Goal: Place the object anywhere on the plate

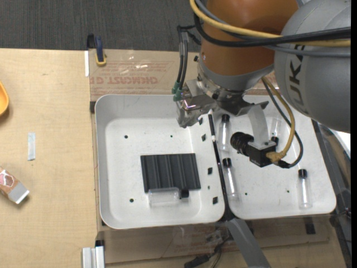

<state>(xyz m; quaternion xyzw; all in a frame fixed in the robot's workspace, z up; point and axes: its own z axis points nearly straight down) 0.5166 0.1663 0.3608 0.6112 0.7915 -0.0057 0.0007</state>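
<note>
White plastic makes up both shallow bins: the left bin carries a dark ribbed rectangular plate, lying flat near its front half, and a clear tube with a black cap lies across the plate's front edge, touching it. The right bin holds more clear tubes with black caps: one lies lengthwise just beside the seam between the bins, another lies near the bin's right side. Small black clips sit along the seam. On the bare wooden table to the left lie a small pale strip, a wrapped item at the edge and part of an orange object. A blue-handled clamp stands behind the left bin.

Reaching in from the right, the grey arm with its glossy orange band hangs over the back of the seam, looped with yellow and black cables. The gripper points down above the left bin's rear right corner, well apart from the plate; whether its jaws are apart or together I cannot tell.
</note>
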